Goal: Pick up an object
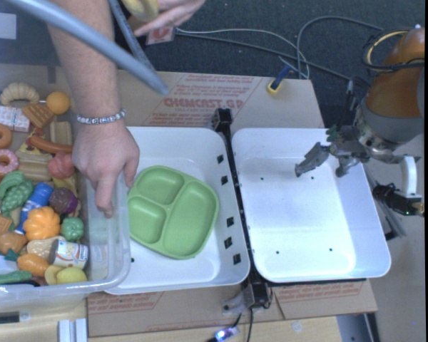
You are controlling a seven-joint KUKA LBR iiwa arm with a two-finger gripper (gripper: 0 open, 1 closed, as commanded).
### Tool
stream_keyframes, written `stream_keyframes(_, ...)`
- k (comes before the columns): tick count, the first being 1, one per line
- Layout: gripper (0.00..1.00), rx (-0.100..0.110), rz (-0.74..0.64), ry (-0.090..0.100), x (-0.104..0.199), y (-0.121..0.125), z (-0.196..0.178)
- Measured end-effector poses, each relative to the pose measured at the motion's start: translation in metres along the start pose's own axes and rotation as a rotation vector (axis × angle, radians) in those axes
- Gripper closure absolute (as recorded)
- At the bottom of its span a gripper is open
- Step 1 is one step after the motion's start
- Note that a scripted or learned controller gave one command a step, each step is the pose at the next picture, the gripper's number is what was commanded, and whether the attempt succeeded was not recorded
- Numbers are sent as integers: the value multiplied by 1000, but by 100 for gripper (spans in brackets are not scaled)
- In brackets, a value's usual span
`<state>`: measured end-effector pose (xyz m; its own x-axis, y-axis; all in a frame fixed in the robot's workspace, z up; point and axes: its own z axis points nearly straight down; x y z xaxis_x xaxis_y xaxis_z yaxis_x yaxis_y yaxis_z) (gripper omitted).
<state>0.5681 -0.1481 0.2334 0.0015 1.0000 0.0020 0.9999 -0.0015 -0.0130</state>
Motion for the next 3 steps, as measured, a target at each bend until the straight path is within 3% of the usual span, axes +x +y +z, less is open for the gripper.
stream_keyframes(1,0,-11,-3,-2,0,2,-6)
stream_keyframes(3,0,-6,-3,-2,7,-2,102)
